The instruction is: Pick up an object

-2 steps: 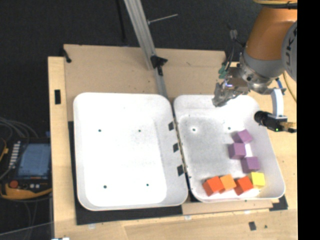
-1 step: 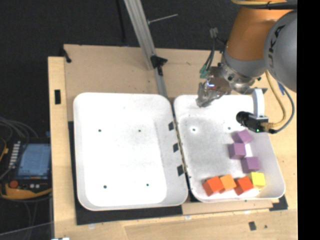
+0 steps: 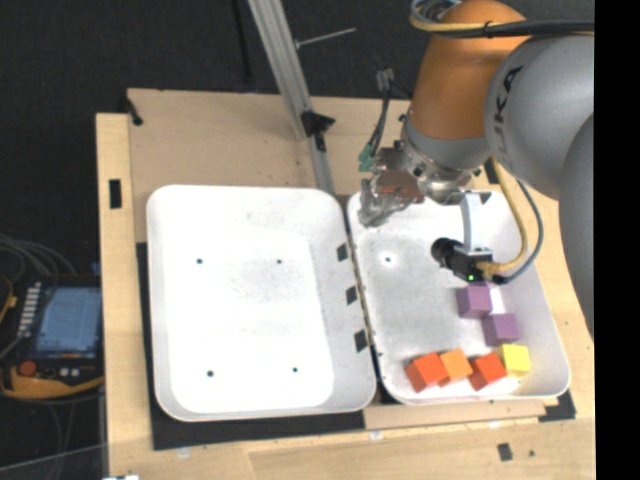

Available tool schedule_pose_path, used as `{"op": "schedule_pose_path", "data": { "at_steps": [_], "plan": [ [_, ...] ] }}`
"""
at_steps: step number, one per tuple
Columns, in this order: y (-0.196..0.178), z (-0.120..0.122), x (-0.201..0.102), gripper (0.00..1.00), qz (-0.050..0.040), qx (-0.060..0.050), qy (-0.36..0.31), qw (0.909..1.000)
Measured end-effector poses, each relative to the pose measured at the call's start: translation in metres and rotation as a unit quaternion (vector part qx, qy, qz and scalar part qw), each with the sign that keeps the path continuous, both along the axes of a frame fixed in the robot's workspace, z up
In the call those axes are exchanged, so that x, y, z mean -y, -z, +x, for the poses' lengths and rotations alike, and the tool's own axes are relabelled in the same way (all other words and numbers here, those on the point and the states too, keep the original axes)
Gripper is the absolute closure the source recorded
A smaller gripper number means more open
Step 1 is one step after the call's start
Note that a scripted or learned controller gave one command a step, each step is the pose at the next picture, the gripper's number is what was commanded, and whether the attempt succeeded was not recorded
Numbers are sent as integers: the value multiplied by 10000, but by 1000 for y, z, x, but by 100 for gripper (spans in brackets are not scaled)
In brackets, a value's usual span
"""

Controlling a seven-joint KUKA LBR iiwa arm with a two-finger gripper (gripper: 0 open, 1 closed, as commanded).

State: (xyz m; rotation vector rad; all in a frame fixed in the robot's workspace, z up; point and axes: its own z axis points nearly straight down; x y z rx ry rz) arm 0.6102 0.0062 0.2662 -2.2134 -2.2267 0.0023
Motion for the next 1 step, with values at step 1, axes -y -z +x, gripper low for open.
{"op": "schedule_pose_path", "data": {
  "at_steps": [1],
  "plan": [
    [-2, -7, -57, 100, 8, -5, -8, 10000]
  ]
}}
